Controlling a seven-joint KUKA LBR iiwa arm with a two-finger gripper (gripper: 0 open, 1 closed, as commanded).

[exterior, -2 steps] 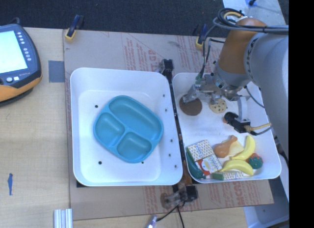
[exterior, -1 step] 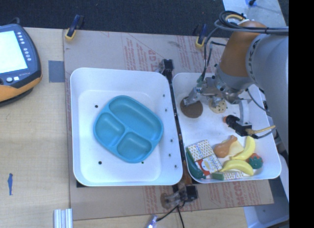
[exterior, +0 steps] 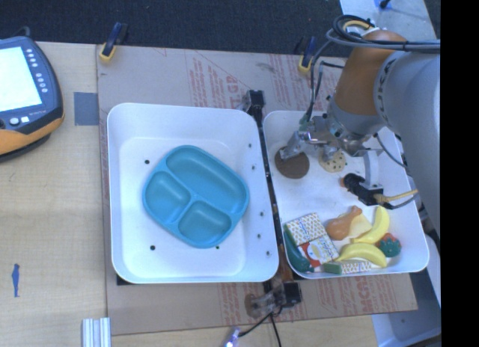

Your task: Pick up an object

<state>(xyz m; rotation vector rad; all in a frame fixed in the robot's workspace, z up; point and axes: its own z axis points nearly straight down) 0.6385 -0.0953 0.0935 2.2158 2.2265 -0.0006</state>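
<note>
Gripper [exterior: 305, 146] low over far end of right bin [exterior: 416, 257], just above brown round cookie [exterior: 292, 164]; finger state impossible to tell. Banana [exterior: 371, 242], boxes [exterior: 313, 238] piled at near end. Blue tray [exterior: 196, 196] in left bin [exterior: 120, 188]

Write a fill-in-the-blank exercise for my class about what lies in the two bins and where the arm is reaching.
1. The blue divided plate lies in the ___ bin.
2. The yellow banana lies in the ___ bin.
3. The gripper reaches into the ___ bin, near the brown round cookie.
4. The band above the arm's wrist is coloured ___.

Missing words: left; right; right; orange
</note>
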